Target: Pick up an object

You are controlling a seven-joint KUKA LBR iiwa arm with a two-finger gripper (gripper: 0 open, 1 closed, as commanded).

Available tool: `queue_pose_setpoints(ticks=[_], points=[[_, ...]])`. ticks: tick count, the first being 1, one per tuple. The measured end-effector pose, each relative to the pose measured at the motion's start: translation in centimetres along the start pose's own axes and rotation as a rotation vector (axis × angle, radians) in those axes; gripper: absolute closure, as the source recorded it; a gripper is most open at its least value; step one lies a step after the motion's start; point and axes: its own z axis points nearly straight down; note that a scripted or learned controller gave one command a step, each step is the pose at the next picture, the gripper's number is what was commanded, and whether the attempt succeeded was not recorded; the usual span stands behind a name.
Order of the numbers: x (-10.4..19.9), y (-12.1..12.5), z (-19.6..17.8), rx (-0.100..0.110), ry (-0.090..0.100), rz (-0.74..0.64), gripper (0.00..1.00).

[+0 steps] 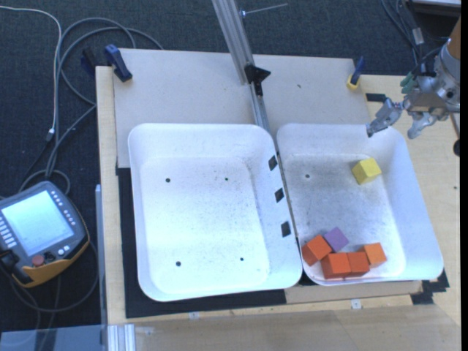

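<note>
— Closest to the camera, what sat at the front of the right bin (418, 196)?
— Four blocks bunched together: an orange block (316, 248), a purple block (336, 238) just behind it, a red-orange block (346, 264) and another small orange block (375, 254) touching it
— And the yellow block (366, 170)?
— Alone, well apart from the others, toward the bin's far right part
— Where was the gripper (399, 121)?
— Above the far right corner of that bin, near the yellow block but not touching it; its two fingers stood spread wide with nothing between them
— The left bin (146, 148)?
— Just beside the right one, with dark specks on its floor
</note>
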Motion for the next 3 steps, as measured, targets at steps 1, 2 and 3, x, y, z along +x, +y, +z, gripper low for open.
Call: queue_pose_setpoints(ticks=[1, 2, 3], points=[[-2.2, -1.2, 14.2, 0.008, 0.002, 0.003, 0.00], [-1.4, 2.5, 16.9, -0.021, -0.007, 0.000, 0.00], [-2.9, -0.8, 14.3, -0.001, -0.001, 0.004, 0.00]])
